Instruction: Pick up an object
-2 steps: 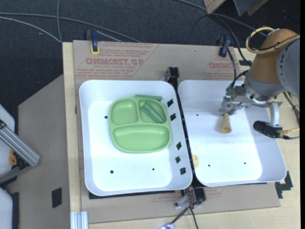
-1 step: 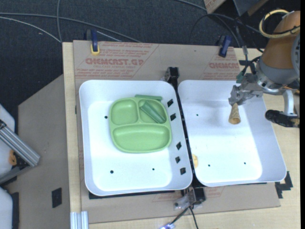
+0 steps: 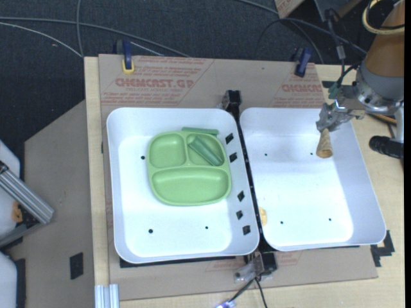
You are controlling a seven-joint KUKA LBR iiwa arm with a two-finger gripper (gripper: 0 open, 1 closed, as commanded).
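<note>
while the green divided plate (image 3: 188,169) sits far off to the gripper's left, the gripper (image 3: 331,122) pinches the top of a small tan cone (image 3: 324,145) hanging under it; lift slowly, straight up, no shaking.

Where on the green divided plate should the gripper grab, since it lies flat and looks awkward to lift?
Probably the raised outer rim of the green divided plate, from straight above at its near edge. It lies flat in the left bin, so only the rim offers the fingers something to straddle.
</note>
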